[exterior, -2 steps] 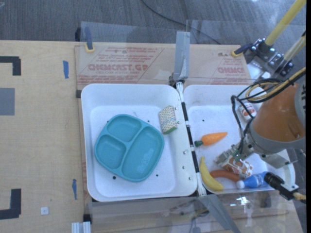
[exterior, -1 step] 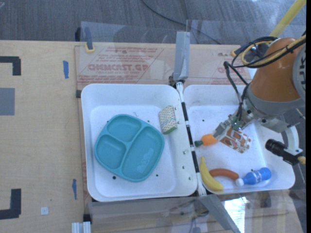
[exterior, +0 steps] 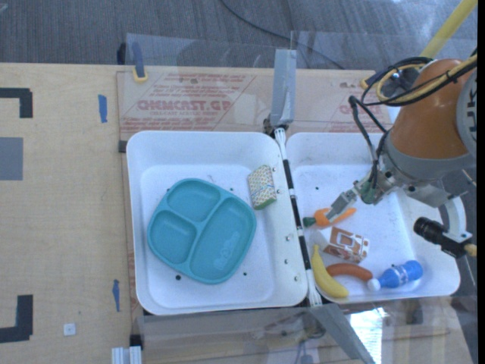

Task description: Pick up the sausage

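The end effector (exterior: 345,201) hangs low in the right white bin (exterior: 447,279), its slim grey fingers angled down-left toward the small orange carrot with a green top (exterior: 331,216), tips just above or touching it; from this slant I cannot tell whether the fingers are spread or closed, and nothing is clearly gripped between them. Behind it rises the grey arm with its broad orange band (exterior: 428,116), black cables looping over the top. Below the carrot sits a small white and orange-brown carton (exterior: 348,243), and just beneath that lies the reddish-brown sausage (exterior: 348,271), stretched lengthwise near the bin's front wall, well apart from the end effector. The sausage's left end touches the yellow banana (exterior: 325,274) curving along the bin's left wall, and its right end meets the small blue bottle with a white cap (exterior: 399,275). Across the divider, the left white bin (exterior: 144,165) holds a turquoise three-compartment plate (exterior: 201,230) and a patterned yellow-green sponge block (exterior: 262,186) beside it. Both bins rest on the pale wooden surface (exterior: 61,203).
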`<action>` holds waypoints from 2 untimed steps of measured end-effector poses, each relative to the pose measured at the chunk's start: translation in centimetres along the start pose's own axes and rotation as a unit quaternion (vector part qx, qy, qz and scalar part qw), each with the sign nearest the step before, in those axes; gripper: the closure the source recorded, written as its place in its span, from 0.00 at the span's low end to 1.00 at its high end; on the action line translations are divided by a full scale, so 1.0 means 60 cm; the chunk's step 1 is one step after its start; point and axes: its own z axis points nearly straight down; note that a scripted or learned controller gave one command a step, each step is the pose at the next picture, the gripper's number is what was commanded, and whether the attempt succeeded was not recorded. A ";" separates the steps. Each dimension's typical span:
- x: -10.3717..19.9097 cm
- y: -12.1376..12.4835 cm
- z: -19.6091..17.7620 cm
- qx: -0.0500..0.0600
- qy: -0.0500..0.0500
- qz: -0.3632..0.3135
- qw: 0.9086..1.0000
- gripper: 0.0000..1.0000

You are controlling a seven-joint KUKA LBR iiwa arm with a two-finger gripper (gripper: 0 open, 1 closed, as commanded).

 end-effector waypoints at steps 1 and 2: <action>0.014 -0.113 0.074 0.001 0.001 -0.045 0.999 0.00; -0.002 -0.110 0.157 -0.006 -0.006 -0.091 0.996 0.00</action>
